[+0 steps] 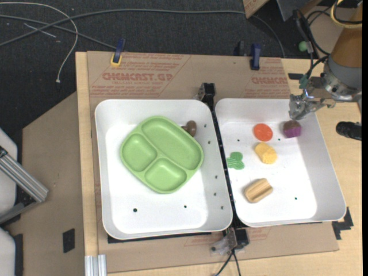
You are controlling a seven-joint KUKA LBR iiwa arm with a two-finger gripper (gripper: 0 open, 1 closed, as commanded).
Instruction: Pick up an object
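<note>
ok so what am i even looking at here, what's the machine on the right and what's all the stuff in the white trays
This is one camera fixed above a bench, looking down at a slant. The grey machine with the orange band at the right is a robot arm. Its end effector, the part meant for grasping, hangs just above a small purple object in the right shallow white bin; nothing is visibly held. That bin also contains a round orange piece, a yellow chunk, a small green leafy shape and a tan log-shaped block. The left white bin holds a light green divided plate with a small brown object at its far edge. The arm's job is to pick something up.
</note>
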